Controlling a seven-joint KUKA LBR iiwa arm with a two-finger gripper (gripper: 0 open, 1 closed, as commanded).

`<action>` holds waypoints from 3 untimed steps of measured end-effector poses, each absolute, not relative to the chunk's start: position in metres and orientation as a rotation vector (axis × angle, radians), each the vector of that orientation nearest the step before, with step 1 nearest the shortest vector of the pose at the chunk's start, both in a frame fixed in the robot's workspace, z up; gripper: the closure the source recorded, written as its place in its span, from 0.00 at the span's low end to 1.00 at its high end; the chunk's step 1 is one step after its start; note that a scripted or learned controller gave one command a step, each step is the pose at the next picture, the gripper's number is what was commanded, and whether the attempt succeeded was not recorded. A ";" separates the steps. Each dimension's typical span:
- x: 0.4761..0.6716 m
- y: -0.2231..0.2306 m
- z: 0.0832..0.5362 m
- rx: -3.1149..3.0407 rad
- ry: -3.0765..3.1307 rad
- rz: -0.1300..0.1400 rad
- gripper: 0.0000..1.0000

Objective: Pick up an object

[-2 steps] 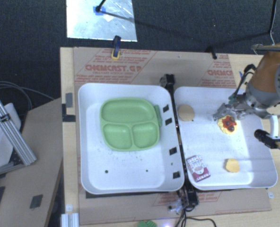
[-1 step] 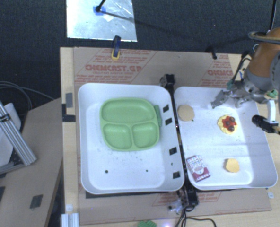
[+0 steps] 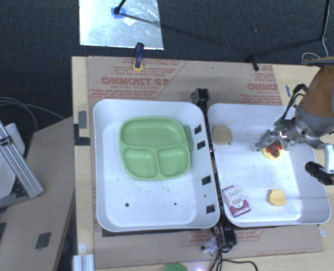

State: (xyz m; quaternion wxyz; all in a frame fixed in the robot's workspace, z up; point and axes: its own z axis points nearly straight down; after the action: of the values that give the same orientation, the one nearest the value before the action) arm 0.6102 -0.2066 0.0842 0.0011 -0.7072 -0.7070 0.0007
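Note:
My gripper (image 3: 273,141) is low in the right bin (image 3: 302,214), near its upper right part, at the end of the grey arm with the orange band. Directly beneath its tip lies a small red and yellow object (image 3: 274,152), partly covered by it. In the same bin a tan round disc (image 3: 222,134) lies near the left wall. A yellow piece (image 3: 277,197) and a red and white packet (image 3: 235,200) lie toward the front.
The left bin (image 3: 108,208) holds a green divided plate (image 3: 154,148). A black divider with clips (image 3: 205,151) runs between the two bins. A black handle-like part (image 3: 321,174) juts over the right bin's right edge.

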 end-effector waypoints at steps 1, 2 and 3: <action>0.618 -0.208 0.102 -2.231 -2.238 -0.012 1.00; 0.618 -0.209 0.102 -2.231 -2.238 -0.011 0.00; 0.637 -0.207 0.090 -2.220 -2.231 -0.008 0.00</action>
State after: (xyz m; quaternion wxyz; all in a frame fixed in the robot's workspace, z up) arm 0.6365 -0.2071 0.0900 -0.0028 -0.7053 -0.7089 -0.0025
